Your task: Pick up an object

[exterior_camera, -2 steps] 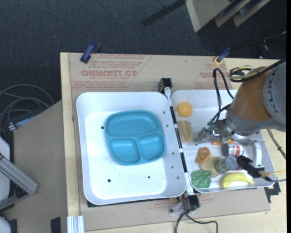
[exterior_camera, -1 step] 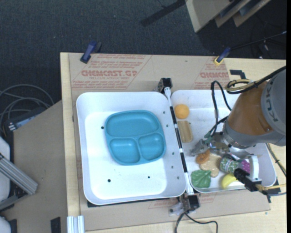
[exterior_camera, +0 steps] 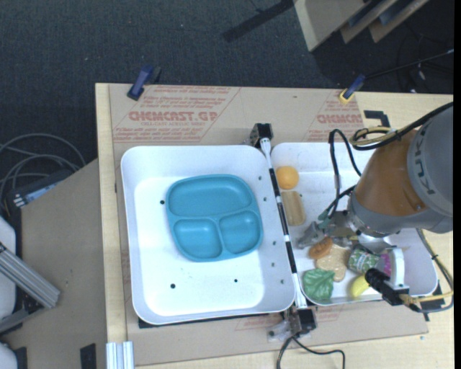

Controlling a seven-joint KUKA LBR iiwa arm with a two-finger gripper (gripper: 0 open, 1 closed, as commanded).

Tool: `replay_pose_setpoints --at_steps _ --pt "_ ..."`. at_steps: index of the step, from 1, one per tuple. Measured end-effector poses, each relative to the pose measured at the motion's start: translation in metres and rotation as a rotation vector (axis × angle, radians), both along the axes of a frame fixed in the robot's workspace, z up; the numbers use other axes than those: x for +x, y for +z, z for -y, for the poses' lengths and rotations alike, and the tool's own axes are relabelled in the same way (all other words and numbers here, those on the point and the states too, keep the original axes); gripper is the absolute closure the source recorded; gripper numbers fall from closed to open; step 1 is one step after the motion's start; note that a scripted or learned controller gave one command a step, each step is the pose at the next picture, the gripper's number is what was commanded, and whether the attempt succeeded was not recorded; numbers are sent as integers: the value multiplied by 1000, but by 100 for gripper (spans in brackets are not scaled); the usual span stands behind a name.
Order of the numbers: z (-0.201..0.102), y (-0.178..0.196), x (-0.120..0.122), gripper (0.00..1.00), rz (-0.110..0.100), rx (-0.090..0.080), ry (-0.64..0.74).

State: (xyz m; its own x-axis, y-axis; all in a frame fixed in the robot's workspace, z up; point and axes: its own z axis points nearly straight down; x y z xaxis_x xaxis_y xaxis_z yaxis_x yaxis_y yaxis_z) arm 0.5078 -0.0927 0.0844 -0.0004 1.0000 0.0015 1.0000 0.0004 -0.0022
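Grey gripper [exterior_camera: 315, 234], grip state I cannot tell, crowds the bread piece [exterior_camera: 321, 249]; I'd descend squarely, avoiding the green leaf [exterior_camera: 318, 284].

The bench top [exterior_camera: 216, 108] is a pale board with red printed lettering, its surface extending behind and to the left of the gripper [exterior_camera: 324, 232]. Dark blue-grey carpet [exterior_camera: 108, 36] surrounds it on the far and left sides. Loose cables [exterior_camera: 32, 169] lie coiled on the floor well left of the gripper. A pale wooden furniture piece [exterior_camera: 360, 21] stands beyond it, at the far edge. Lighting is even and diffuse.
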Motion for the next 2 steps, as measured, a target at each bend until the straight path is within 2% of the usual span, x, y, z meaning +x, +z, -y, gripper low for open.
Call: replay_pose_setpoints --at_steps 1,2 --pt "62 62 35 0 4 -3 -2" --pt "36 0 25 0 0 -1 0"
